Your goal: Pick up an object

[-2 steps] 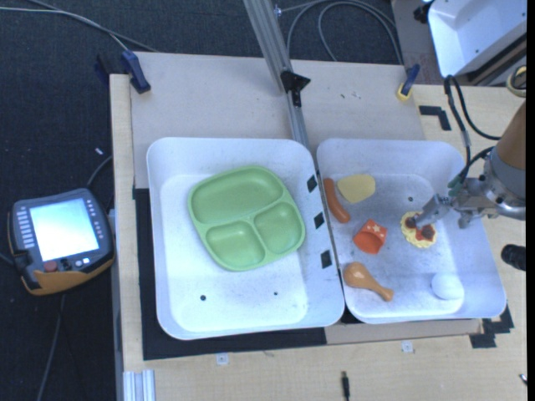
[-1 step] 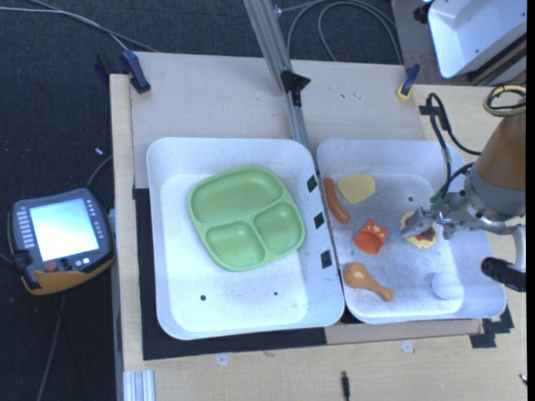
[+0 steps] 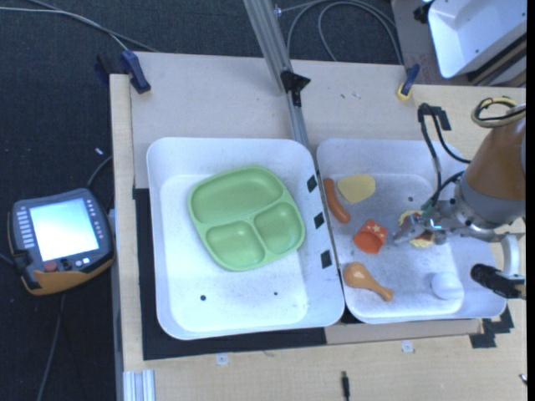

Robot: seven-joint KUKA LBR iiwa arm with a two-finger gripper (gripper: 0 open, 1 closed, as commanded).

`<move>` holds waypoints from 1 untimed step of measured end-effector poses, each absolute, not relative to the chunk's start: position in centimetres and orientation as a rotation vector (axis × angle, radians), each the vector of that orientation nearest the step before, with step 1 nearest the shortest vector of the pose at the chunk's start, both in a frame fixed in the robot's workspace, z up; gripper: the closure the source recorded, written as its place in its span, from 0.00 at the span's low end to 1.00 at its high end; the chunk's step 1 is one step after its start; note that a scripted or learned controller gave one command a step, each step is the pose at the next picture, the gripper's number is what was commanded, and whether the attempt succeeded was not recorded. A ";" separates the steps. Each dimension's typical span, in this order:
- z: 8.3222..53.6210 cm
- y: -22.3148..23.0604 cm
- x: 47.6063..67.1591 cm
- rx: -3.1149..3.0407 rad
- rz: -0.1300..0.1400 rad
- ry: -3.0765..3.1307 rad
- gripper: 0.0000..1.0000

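Left bin (image 3: 167,224): green divided plate (image 3: 245,217). Right bin (image 3: 393,153): sausage (image 3: 337,200), drumstick (image 3: 366,280); hand (image 3: 415,229) state unclear.

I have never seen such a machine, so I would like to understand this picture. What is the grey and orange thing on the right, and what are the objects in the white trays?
The grey and orange thing is a robot arm. It reaches in from the right, and one camera looks down from above the bench. Its gripper is low inside the right bin, beside a small yellow object. I cannot tell whether it holds anything. The same bin contains a sausage, a yellow piece, an orange block, a toy drumstick and a white ball. The left bin holds a green divided plate.
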State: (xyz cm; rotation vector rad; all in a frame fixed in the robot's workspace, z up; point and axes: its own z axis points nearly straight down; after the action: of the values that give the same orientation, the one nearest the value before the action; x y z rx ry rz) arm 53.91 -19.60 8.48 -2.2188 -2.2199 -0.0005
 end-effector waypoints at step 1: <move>9.8 -19.8 54.1 -2.225 -0.003 -2.225 1.00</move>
State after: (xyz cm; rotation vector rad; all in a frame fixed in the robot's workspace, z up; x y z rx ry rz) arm 54.07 -19.77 9.84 -2.2252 -2.2254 -0.0029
